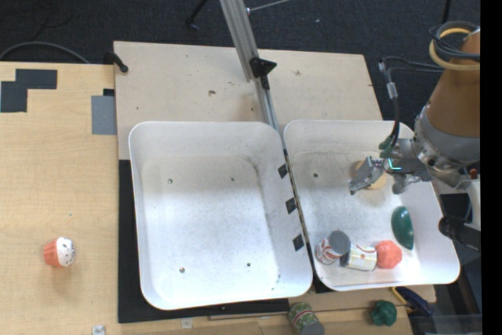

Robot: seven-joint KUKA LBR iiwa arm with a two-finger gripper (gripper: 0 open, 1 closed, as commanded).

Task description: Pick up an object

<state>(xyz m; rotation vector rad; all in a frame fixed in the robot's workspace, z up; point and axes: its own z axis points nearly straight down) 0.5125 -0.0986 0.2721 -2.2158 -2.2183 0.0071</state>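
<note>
The arm comes in from the right, its orange band (455, 94) high at the edge and the grey wrist below it, reaching down over the right-hand bin (329, 145). The tool (382, 178) hangs low in that bin, toward its far right part, with a small green light glowing on it. Its two grey fingers (361, 183) point left and downward, and a small pale yellowish object (375, 173) sits right at them; from here I cannot tell whether the fingers are closed on it or merely beside it, nor how far apart they stand.

Nearer the front of the same bin lie the other pieces. A dark green leaf-shaped thing (402, 227) rests close to the right wall, just below the tool. Along the front wall there is a row: a red and white piece with a grey round cap (333, 245) at the left, a white cylinder (361, 256) touching it in the middle, and an orange-red ball (389, 254) at the right end, pressed against the cylinder.

The left-hand bin (157, 169) sits beside it, the two rims meeting under a slanting metal rail (235, 12) that runs up and away. Out on the wooden tabletop (47, 169) to the far left lies a small red and white toy (60, 253). In front of the bins, at the bottom edge, are a dark can (303, 317) and a green lump (383, 313).
</note>
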